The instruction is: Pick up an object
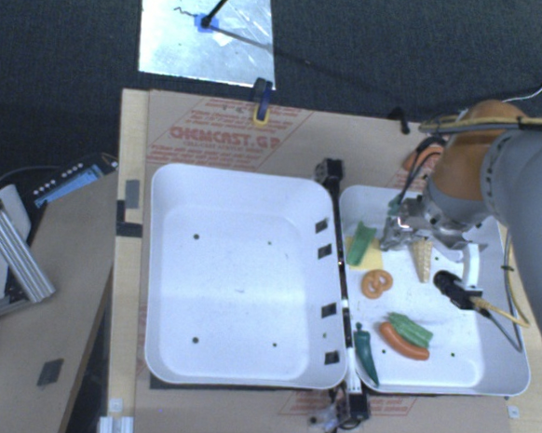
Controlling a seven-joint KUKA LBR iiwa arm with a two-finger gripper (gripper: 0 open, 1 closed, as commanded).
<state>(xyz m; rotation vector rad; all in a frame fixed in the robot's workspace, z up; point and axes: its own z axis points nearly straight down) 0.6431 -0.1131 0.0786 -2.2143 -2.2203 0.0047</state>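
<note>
camera view | gripper (399,232) low in the right bin (497,369), beside the green and yellow piece (362,246) | can't tell its state | pretzel (376,284), cone (422,258), hot dog (404,336), dark green pepper (366,351) lie loose | left bin (170,250)

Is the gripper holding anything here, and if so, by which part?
Cannot be told. The gripper sits low in the right bin beside the green wedge and cone, but nothing shows between its fingers.

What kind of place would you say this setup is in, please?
Probably a robotics lab bench for grasping trials: a grey robot arm reaches over two white bins, the right one holding toy food like a pretzel and hot dog.
</note>
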